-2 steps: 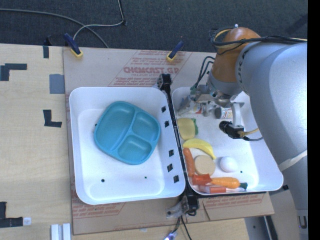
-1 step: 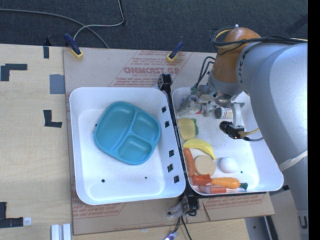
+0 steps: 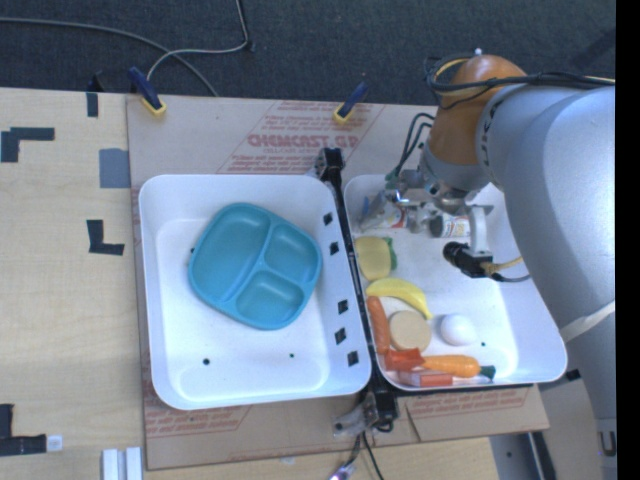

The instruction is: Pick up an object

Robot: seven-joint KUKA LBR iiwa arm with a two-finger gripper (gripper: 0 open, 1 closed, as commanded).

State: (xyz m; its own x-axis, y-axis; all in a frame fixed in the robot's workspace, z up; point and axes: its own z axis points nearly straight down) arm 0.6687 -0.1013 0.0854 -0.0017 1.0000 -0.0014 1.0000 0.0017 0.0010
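Left bin [image 3: 165, 298]: blue plate [image 3: 256, 265]; right bin [image 3: 530, 338]: food items, perhaps toys [image 3: 410, 318]

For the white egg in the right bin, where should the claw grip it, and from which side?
Grip the white egg across its round middle, probably coming straight down from above. It lies apart from the banana and the round tan piece, so there seems to be free space on its right for one finger.

The gripper [image 3: 400, 206] hangs over the right bin [image 3: 520, 318]'s far end. Just nearer, a crowded cluster blocks it: yellow-green piece [image 3: 375, 257], banana [image 3: 400, 294], white egg [image 3: 458, 328], carrot [image 3: 448, 365]. Bare floor lies beside the arm.
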